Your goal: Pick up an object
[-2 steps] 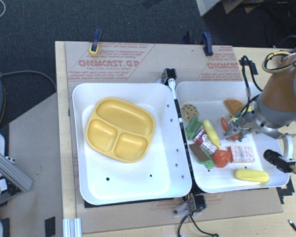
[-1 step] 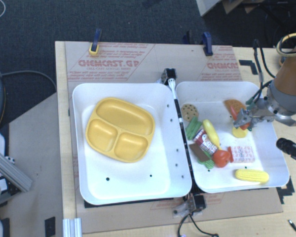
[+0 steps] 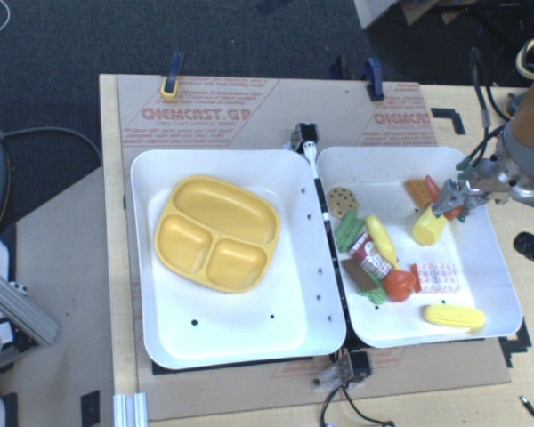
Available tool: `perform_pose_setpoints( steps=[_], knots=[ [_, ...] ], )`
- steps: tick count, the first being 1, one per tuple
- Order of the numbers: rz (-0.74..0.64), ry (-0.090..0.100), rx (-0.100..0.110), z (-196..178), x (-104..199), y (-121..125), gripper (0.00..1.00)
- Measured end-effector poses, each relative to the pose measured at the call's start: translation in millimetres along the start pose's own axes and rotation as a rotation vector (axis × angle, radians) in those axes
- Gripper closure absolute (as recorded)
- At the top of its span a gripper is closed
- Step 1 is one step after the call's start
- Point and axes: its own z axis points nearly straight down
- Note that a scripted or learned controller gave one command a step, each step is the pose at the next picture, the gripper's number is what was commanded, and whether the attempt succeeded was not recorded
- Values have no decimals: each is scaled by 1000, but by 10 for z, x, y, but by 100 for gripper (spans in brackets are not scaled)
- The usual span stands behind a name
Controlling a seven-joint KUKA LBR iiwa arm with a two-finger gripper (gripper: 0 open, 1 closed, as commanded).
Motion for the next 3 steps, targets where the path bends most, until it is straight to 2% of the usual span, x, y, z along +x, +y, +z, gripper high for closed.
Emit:
perform_pose_setpoints(
  steps=[1, 2, 3],
  knots=[
    [0, 1, 2, -243, -2, 12, 100],
    [-2, 6, 11, -143, 479, -285, 100],
    [-3, 6, 10, -298, 869, -618, 100]
  ],
)
